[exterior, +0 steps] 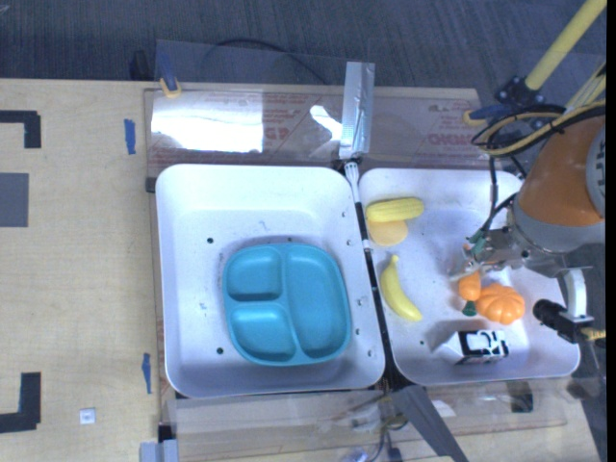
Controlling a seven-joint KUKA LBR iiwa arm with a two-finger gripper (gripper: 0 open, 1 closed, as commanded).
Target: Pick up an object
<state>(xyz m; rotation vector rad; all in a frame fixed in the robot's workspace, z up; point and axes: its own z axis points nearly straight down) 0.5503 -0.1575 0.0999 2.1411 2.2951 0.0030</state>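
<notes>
The right bin holds several toy items. A yellow piece lies at its upper left, with a yellow banana below it. An orange pumpkin sits at the lower right, touching a small orange piece with a green stem. A black and white object lies near the front rim. My gripper hangs over the right side of this bin, just above the small orange piece. The arm's grey wrist and orange band cover the bin's right edge.
The left bin holds a blue divided plate. A clear plastic sheet and a metal post stand behind the bins. Yellow and black cables hang at the upper right. The wooden bench stretches to the left.
</notes>
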